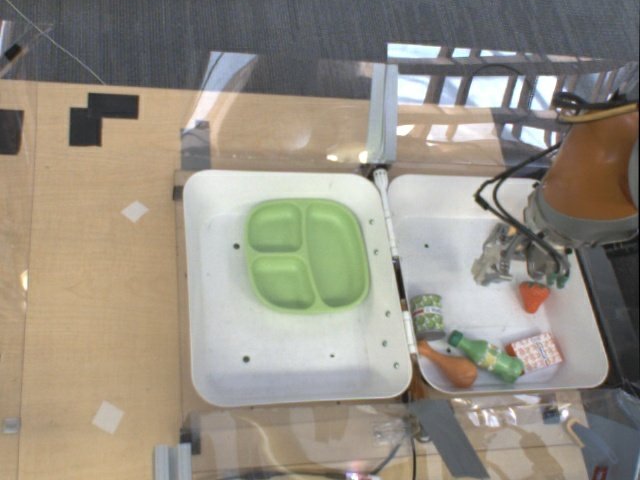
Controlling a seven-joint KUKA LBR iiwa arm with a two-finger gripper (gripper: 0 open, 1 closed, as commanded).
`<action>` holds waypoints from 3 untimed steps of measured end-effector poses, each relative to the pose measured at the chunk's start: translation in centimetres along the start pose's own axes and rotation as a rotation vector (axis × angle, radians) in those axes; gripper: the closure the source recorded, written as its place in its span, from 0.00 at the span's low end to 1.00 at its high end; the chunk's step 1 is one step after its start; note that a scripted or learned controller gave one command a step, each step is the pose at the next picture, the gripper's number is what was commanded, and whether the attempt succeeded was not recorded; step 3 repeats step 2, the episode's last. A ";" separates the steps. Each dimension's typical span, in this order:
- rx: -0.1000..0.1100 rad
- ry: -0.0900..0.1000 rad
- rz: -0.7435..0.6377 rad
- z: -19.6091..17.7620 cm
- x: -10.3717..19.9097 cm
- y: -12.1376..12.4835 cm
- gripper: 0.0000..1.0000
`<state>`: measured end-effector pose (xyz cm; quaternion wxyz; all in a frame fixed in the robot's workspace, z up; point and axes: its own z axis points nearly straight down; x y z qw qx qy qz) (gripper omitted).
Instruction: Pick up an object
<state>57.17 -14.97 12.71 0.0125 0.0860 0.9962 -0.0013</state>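
My gripper [520,268] hangs over the right white bin [450,208], toward its right side, under the orange band of the arm. A small red strawberry-like piece with a green top [534,296] sits right at the gripper's lower edge; I cannot tell whether it is held or lying on the bin floor. Along the bin's front lie a green can [427,313], an orange-brown carrot-shaped piece [449,365], a green bottle [486,356] and a red-and-white packet [534,351].
The left white bin [215,358] holds a light green divided plate [305,255]. A ridge [393,268] separates the two bins. Black cables [505,183] loop beside the arm at the right bin's far side.
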 end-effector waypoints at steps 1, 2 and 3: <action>0.001 0.015 0.182 -5.5 4.9 -0.5 1.00; 0.006 0.015 0.497 -6.8 6.6 -6.8 1.00; 0.006 0.015 0.497 -6.8 6.6 -6.8 1.00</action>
